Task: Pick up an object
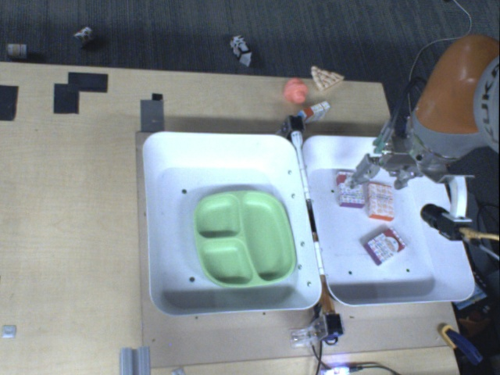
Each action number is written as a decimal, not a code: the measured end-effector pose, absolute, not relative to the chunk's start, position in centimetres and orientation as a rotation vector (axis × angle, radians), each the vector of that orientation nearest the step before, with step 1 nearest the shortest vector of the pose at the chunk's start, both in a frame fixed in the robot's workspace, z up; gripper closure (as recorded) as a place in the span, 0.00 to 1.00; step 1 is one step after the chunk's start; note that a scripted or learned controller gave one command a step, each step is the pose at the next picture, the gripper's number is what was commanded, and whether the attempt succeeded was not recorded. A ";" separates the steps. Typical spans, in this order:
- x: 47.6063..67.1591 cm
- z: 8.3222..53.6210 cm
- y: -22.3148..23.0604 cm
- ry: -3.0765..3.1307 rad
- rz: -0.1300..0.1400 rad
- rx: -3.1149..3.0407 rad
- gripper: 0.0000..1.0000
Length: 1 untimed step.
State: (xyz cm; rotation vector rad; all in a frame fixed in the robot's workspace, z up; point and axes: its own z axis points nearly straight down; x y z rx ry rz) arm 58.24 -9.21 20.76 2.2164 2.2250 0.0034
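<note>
In the right bin [344,276] lie three small packets: a purple and white one [351,192], an orange and white one [380,202] beside it, and a purple one [383,245] nearer the front. My gripper [380,173] hangs over the back of this bin, just above the first two packets. Its fingers [361,170] are spread apart, with nothing between them. The left bin [168,170] holds a green divided tray [244,237].
On the bench behind the bins lie a pink ball [295,91], a pizza-slice toy [326,77] and a small tube [315,112]. Dark blocks [78,90] sit at the far left. Small bits of litter [241,49] dot the dark floor beyond.
</note>
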 end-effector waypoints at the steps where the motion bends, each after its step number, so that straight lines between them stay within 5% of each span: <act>1: 59.7 10.5 -12.4 2.220 0.006 2.215 0.00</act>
